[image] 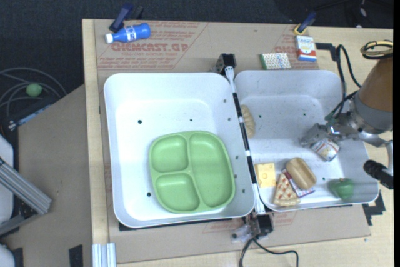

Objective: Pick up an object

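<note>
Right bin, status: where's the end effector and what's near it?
End effector low in right bin, over a small white packet. Grip unconfirmed. Bread roll, yellow block, green piece close by.

A tan bench printed with red lettering carries two white bins side by side: the left bin and the right bin. A blue-and-white bottle lies at the bench's upper left, and two small cartons sit at upper right.
</note>
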`<state>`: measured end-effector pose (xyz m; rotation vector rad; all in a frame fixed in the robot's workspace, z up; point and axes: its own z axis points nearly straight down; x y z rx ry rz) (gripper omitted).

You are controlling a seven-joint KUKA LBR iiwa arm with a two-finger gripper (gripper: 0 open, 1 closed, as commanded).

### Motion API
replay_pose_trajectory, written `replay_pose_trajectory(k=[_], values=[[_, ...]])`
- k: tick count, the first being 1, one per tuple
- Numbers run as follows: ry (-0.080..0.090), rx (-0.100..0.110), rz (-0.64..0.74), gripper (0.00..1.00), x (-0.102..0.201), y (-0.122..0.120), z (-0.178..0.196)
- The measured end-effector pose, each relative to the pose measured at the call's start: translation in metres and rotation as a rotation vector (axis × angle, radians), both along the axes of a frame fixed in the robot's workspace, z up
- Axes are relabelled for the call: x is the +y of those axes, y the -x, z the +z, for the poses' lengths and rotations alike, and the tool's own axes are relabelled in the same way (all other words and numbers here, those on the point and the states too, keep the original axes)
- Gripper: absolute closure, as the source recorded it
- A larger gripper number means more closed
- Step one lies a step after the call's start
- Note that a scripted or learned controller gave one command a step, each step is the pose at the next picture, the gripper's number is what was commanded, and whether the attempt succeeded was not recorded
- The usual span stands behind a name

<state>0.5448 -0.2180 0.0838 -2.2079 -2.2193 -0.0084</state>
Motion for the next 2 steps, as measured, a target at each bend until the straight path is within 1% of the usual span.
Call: replay_pose_trajectory(k=[1,2], values=[[0.011,-0.006,-0.004,1.00,-0.005,0.000,0.012],[0.008,-0.009,0.000,1.00,0.133,-0.056,0.102]])
